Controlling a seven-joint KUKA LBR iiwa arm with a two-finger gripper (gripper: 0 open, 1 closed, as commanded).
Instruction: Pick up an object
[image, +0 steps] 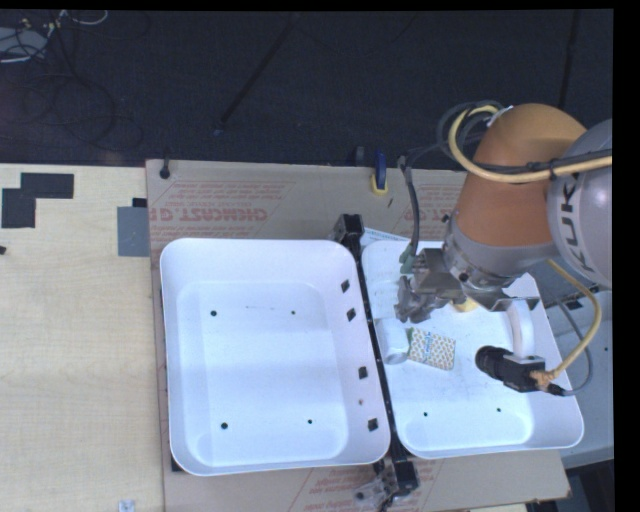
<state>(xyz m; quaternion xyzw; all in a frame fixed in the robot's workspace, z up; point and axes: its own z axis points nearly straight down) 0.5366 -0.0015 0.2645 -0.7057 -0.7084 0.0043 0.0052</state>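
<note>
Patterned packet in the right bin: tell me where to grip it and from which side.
Grip the patterned packet across its far and near edges, coming straight down from above. It appears to lie flat, slightly askew, on the right bin floor, so a sideways approach would likely catch little. A pale object sits close on its left in the view, so avoid pinching across that side.

Two shallow white bins sit side by side, the left bin (260, 370) touching the right bin (470, 425), with black clips (362, 372) along their shared edge. Both rest on a printed cardboard sheet (250, 205) on a pale wooden bench (70, 350). Black patches (35, 195) and a grey square (131, 230) mark the bench's left side.
</note>
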